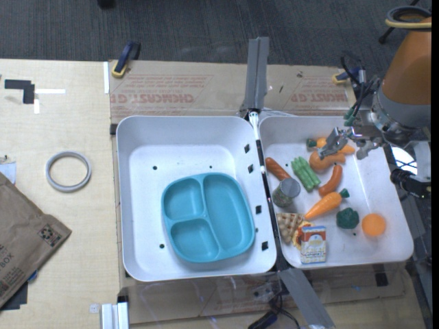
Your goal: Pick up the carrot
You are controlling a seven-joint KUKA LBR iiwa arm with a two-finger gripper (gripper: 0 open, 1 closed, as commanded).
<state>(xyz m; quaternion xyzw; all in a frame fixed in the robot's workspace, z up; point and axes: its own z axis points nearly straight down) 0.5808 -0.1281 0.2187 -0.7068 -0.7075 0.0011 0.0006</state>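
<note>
- Your gripper [341, 142] hovers low over the right bin [391, 249]; whether it's clenched, you can't tell.
- The carrot [324, 205] lies just below it, untouched.

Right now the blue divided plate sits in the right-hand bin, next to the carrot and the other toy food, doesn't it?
Not quite. The camera view shows the blue divided plate alone in the left bin. The carrot and the other toy food lie in the right bin, as you said.
</note>
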